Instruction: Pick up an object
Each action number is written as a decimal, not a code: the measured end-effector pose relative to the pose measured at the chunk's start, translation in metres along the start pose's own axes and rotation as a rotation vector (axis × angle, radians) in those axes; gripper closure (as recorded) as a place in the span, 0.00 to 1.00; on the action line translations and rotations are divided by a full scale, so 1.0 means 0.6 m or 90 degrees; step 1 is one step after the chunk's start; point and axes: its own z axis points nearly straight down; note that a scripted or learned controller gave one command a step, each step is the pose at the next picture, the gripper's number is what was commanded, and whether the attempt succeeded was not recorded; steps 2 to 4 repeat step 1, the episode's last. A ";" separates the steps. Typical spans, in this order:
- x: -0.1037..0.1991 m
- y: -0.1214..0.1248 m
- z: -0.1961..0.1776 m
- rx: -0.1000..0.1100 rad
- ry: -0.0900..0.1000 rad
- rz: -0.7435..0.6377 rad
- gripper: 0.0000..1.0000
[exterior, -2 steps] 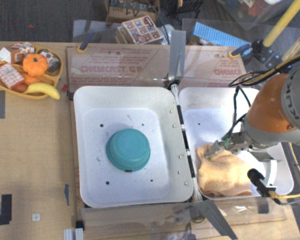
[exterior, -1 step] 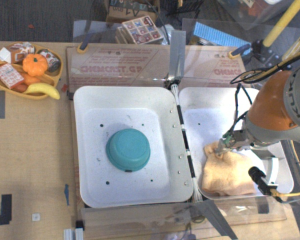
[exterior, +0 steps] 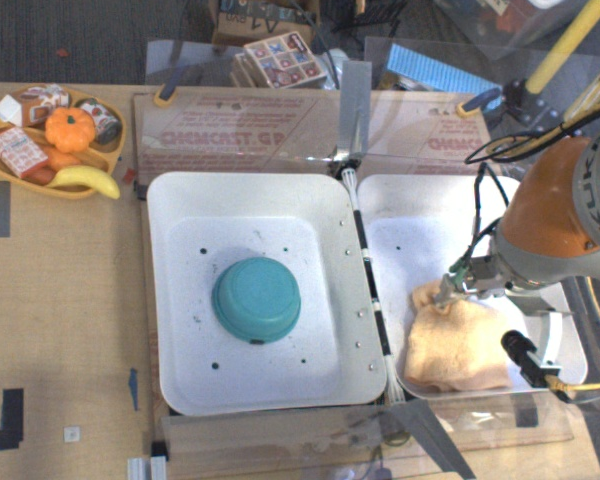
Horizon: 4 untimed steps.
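In the right bin [exterior: 380, 218], at its near end, lies a crumpled tan cloth [exterior: 455, 353], reaching almost to the bin's near rim. The gripper [exterior: 448, 293] is down at the cloth's far left corner, touching the fabric there; whether it is open or closed, or has any cloth pinched, cannot be told from this angle. The grey arm [exterior: 555, 213] with its orange band comes in from the right above it. In the left bin [exterior: 180, 208], an upturned teal bowl [exterior: 258, 299] sits near the middle. On the worktop [exterior: 60, 308], far left, a yellow dish [exterior: 10, 163] holds a banana [exterior: 86, 179] and a small orange pumpkin [exterior: 70, 128].
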 end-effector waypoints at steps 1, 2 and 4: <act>0.044 0.089 -0.121 0.011 0.003 -0.137 1.00; 0.044 0.089 -0.121 0.011 0.003 -0.137 1.00; 0.044 0.089 -0.121 0.011 0.003 -0.137 1.00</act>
